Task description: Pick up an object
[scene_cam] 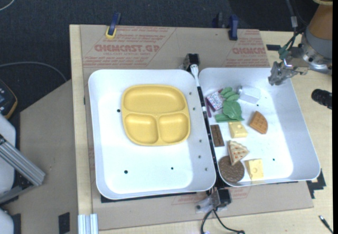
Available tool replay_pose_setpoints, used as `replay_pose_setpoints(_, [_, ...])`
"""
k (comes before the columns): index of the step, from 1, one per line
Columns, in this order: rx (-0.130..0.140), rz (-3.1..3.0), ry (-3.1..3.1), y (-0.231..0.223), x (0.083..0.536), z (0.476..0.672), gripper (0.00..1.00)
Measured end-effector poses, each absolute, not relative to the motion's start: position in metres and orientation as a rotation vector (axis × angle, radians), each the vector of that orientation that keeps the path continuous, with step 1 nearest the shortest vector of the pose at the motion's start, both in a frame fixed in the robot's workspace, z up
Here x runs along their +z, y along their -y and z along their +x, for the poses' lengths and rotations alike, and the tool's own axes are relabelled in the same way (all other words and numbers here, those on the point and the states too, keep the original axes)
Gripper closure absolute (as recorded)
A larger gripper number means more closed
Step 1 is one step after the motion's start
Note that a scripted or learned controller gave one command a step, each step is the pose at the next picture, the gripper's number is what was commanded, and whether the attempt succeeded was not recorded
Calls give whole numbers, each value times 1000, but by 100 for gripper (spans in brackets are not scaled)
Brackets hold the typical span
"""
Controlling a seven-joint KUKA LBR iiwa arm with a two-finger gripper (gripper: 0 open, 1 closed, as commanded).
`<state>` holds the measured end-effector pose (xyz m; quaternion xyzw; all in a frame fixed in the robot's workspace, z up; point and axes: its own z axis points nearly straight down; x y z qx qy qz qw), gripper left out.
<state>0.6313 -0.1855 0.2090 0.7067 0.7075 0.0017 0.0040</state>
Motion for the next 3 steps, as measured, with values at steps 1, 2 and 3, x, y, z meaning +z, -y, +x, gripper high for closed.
replay_pose_setpoints(1, [4,2216,-2219,186,227,632,100])
replay_pose_setpoints(2, [-1,2219,-2229,131,220,623,100])
replay_pose_setpoints(3, [-1,2219,-2229,84,216,618,100])
